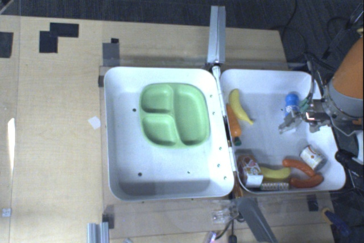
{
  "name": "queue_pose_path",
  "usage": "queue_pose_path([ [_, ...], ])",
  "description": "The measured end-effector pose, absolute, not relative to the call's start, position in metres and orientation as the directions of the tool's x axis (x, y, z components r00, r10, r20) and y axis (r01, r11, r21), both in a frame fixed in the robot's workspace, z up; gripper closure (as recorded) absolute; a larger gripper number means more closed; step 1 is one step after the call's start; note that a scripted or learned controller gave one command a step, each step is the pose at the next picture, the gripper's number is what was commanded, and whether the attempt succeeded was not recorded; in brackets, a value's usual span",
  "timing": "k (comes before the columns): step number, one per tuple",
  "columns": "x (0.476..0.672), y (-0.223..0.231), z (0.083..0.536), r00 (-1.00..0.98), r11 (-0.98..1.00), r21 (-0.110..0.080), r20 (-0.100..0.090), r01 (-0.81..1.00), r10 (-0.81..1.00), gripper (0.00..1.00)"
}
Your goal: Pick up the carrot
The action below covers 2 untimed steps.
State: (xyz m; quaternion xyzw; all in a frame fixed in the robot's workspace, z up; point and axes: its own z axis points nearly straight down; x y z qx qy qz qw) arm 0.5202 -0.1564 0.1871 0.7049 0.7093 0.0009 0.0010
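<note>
My gripper (289, 121) open, holding nothing. Carrot (233, 122) well to view-left, against right bin's left wall, long axis running up-down in view.

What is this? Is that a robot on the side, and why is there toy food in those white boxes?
Yes, that is a robot arm, grey and orange, reaching in from the right. The picture comes from one camera fixed above the bench, looking down at a slant. At the arm's tip is its hand, which it uses for grabbing. Right now it hovers over the right white bin with nothing visible between its fingers.

That bin holds pretend food: a yellow banana, an orange carrot lying along the bin's left wall right beside it, two red sausages, another banana and some small packages. The left white bin holds a green tray with three sections.

The robot's job is to pick up the carrot. It has not done so yet.
</note>
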Motion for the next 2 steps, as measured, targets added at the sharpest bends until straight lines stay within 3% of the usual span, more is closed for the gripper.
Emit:
queue_pose_path([
  [1,0.522,-0.155,0.198,-0.011,0.011,0.007,0.0,1.0,1.0,1.0],
  [2,0.488,-0.139,0.169,-0.024,0.024,0.003,0.0,1.0,1.0,1.0],
])
